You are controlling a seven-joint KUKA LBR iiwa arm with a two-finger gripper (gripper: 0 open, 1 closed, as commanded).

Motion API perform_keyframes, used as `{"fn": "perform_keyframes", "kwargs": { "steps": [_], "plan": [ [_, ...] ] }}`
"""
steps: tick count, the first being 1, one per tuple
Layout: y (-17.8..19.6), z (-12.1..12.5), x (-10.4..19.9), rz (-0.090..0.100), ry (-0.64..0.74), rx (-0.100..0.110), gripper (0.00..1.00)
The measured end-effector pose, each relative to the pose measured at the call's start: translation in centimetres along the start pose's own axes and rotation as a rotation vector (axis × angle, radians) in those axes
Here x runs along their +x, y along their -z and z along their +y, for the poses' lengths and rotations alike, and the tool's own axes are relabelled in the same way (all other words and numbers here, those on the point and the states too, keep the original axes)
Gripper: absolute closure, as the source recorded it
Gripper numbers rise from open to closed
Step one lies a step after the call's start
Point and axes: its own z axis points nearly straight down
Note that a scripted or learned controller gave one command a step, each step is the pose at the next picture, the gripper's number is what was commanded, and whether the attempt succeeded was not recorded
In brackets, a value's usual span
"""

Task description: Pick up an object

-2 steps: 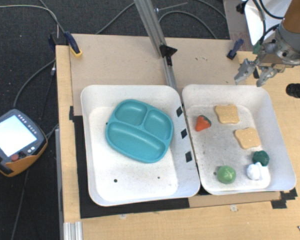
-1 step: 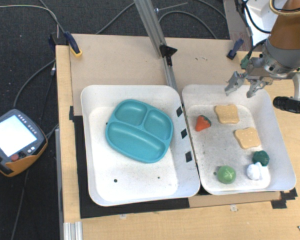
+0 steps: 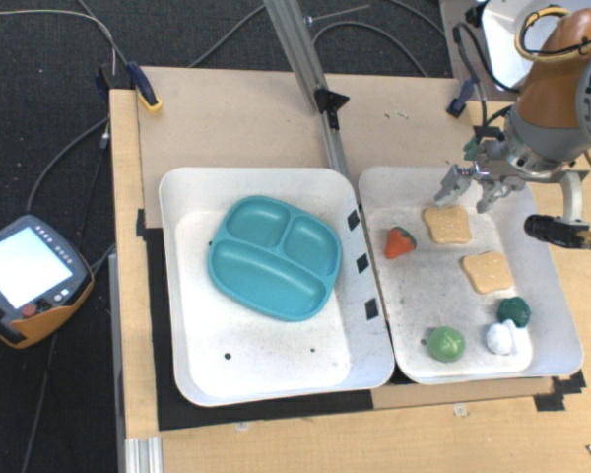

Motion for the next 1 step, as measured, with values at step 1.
{"fn": "perform_keyframes", "kwargs": {
  "steps": [1],
  "plan": [
    [-6.22, 0.15, -0.42, 0.001, 0.000, 0.002, 0.00]
  ]
}}
